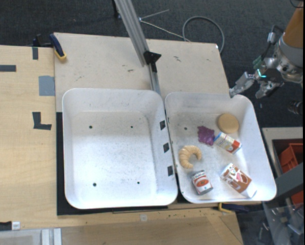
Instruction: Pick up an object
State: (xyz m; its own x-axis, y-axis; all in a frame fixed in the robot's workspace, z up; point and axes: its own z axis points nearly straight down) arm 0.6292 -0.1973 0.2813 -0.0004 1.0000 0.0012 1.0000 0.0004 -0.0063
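Hand (250, 86) (fingers spread, holding nothing) hangs beyond right bin (254, 117), arm cut off

- Nothing here is coming through as readable text, honestly.
- The small can (201, 182) in the right bin (254, 117) is showing a red and white label, but the printing is blurring out completely.
- The little carton (227, 142) is carrying red and white markings, possibly a brand panel, though no letters are resolving.
- The brown and white packet (236, 179) is looking printed too, with nothing legible on it.
- The grey tape patches (46, 84) on the wooden bench (20, 152) are sitting there plain, with no writing showing.
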